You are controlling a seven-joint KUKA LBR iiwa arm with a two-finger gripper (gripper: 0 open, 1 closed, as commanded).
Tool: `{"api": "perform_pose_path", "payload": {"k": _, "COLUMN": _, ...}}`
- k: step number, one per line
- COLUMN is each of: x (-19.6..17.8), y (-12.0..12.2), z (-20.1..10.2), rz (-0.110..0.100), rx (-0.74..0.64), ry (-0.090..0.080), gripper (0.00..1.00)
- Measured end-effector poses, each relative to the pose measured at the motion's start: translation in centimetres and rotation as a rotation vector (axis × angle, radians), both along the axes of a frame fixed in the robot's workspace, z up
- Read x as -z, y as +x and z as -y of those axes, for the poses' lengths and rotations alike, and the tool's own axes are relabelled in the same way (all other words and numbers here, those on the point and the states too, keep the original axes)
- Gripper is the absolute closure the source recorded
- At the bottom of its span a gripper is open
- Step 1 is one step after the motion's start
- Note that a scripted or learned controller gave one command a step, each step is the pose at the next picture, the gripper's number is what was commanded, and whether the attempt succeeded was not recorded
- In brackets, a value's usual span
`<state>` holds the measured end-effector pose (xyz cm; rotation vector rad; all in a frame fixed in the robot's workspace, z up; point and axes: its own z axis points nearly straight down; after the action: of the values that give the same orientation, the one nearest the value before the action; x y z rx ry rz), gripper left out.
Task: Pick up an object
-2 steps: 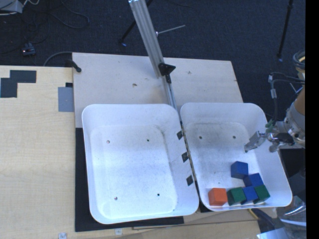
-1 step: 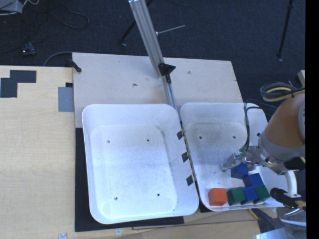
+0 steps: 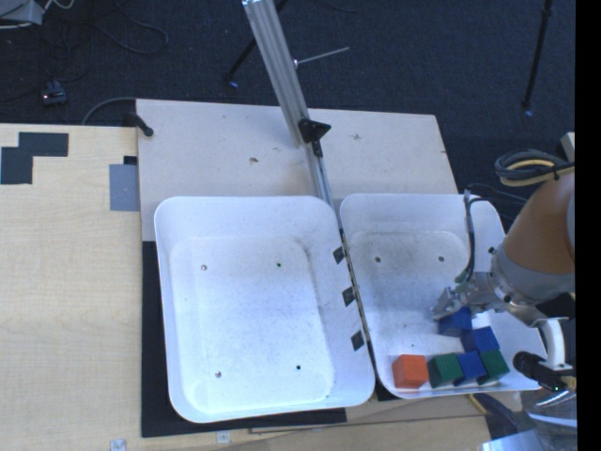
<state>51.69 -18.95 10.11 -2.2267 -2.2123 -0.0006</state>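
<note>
On my desk (image 3: 235, 148) the shallow white plastic bin on the left (image 3: 246, 303) sits beside the shallow white plastic bin on the right (image 3: 413, 252), their rims touching. Along the right bin's near edge lie a small orange block (image 3: 409, 371), then a green block (image 3: 447, 369) just beside it, then a blue block (image 3: 486, 350) touching the green one. My hand (image 3: 457, 310) is lowered onto a second blue block (image 3: 455, 322) just above that row; I cannot tell how it stands or whether it grips.
</note>
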Motion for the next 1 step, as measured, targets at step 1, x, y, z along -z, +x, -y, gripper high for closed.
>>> {"api": "perform_pose_path", "payload": {"k": 1, "x": 0.65, "y": -1.17, "z": -8.95, "rz": 0.012, "rx": -0.009, "ry": -0.007, "gripper": 1.00}}
